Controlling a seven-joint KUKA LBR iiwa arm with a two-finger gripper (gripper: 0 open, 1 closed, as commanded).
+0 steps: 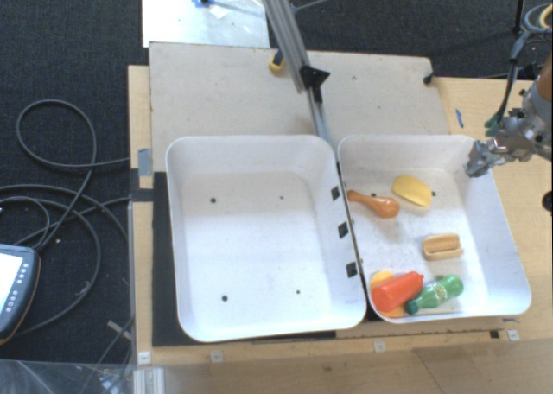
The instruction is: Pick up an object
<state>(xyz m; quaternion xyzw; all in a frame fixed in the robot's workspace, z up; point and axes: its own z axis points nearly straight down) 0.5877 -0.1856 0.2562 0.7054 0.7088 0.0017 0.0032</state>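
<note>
Nearest the camera, along the front wall of the right bin (497, 211), a green bottle (435, 294) lay on its side beside a red pepper-like toy (398, 287), with a yellow-orange piece (381, 278) tucked against the red one. Just behind them sat a hot dog toy (442, 247), apart from the rest. Farther back, a brown drumstick-shaped toy (376, 204) rested near the divider between the bins, and a yellow wedge (412, 190) lay just beside it toward the right. The left bin (186, 237) stood alongside, its rim touching its neighbour's. At the right bin's far right corner, the gripper (478, 162) hung over the rim, well apart from every toy; whether it was open or closed could not be told from this angle. Beyond the bins, a grey metal pole (281, 21) slanted across the bench (225, 90).
</note>
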